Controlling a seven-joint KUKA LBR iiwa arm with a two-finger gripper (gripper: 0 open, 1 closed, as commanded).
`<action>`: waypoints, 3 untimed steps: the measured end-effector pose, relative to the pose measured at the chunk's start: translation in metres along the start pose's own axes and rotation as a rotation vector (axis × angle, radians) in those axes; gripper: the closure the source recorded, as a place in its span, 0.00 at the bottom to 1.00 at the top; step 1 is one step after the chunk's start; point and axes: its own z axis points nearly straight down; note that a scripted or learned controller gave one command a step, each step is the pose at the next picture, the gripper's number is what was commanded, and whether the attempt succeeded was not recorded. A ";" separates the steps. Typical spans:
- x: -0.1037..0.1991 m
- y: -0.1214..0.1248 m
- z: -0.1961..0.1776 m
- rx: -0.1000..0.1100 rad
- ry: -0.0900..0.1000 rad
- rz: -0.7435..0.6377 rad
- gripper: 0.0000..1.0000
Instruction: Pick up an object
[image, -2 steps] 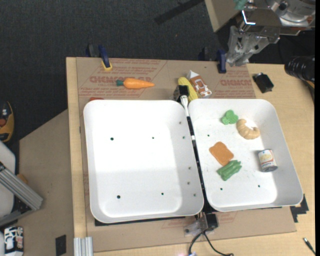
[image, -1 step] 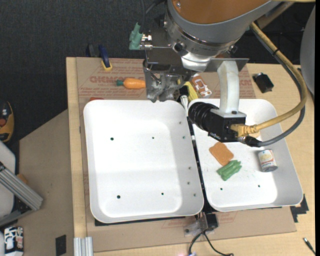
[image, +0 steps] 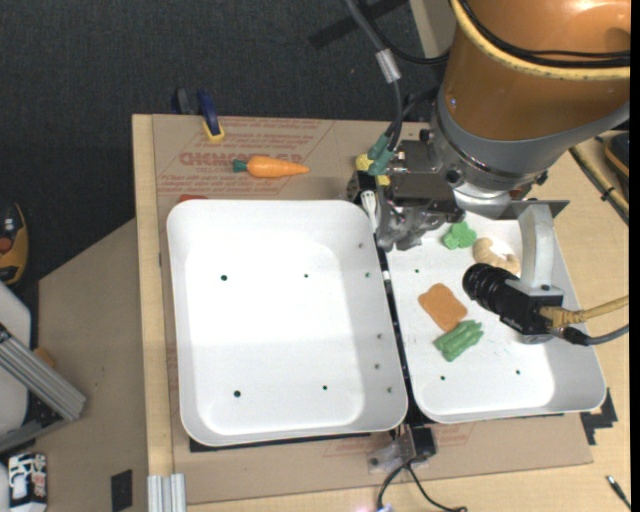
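Note:
The right bin (image: 500, 395) holds an orange flat piece (image: 441, 305), a green pod-shaped toy (image: 459, 340), a small light-green piece (image: 460, 237) and a beige piece (image: 492, 252). My gripper (image: 402, 228) hangs low over the bin's far left corner, close to the wall shared with the left bin. It stands left of the light-green piece and above the orange piece in the view. The big grey and orange arm covers the bin's far side. I see nothing held in the gripper.
The left bin (image: 200, 400) sits beside the right one. A toy carrot (image: 272, 167) and a blue and yellow clamp (image: 209, 117) lie on the cardboard behind it. A black cylinder (image: 505, 297) with a cable juts from the arm over the right bin.

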 end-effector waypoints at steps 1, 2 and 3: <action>-0.127 0.002 -0.043 -0.020 0.002 0.004 1.00; -0.089 0.001 -0.095 -0.020 0.006 -0.015 1.00; -0.202 0.001 -0.095 -0.017 0.001 0.002 1.00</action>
